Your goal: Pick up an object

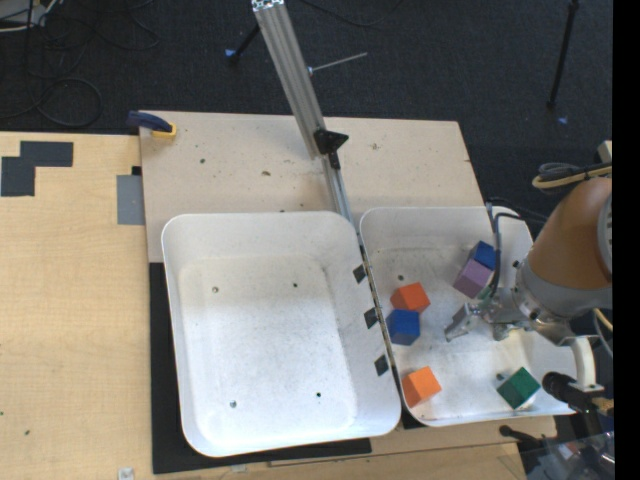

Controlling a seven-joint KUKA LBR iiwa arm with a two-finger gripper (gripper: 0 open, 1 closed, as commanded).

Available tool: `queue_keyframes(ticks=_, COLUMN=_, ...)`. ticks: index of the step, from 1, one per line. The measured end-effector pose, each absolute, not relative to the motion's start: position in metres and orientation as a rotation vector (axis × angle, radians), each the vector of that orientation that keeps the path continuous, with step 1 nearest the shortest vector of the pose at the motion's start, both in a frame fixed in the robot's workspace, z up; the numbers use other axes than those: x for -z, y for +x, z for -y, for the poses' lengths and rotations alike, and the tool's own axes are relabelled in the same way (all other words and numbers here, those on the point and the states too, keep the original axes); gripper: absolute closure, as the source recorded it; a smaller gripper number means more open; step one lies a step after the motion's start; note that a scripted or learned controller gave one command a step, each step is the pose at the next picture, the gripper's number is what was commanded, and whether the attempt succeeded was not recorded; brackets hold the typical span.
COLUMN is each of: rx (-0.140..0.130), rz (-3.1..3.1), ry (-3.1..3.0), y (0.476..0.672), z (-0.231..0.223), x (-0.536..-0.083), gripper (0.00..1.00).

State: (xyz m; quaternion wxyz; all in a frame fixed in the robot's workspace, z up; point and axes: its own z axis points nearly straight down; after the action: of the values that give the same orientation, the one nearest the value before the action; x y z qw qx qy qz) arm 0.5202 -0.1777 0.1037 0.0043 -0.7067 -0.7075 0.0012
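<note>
The right bin (440, 230) holds several small blocks. An orange cube (410, 297) sits just above a blue cube (403, 326) by the bin's left wall. Another orange cube (421, 384) lies near the front edge, and a green cube (519, 388) is in the front right corner. A purple block (472, 277) and a blue block (485, 256) sit together at the right. My gripper (476, 329) hangs low over the bin floor just below the purple block and right of the blue cube. It is open, with bare floor between its spread fingers.
The left bin (200, 243) stands beside the right one, with black clips (370, 317) on the shared wall. A slanted aluminium rail (296, 73) rises behind the bins. The arm's orange band (572, 230) overhangs the right bin's right rim.
</note>
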Motion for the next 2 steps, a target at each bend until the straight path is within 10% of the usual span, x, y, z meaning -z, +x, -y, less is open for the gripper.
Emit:
queue_keyframes(ticks=1, rx=-0.003, rz=2.211, ry=-2.223, y=0.52, z=0.18, x=-0.116, gripper=1.0)
queue_keyframes(ticks=2, rx=0.002, rz=2.224, ry=-2.221, y=0.527, z=0.173, x=-0.165, gripper=1.0)
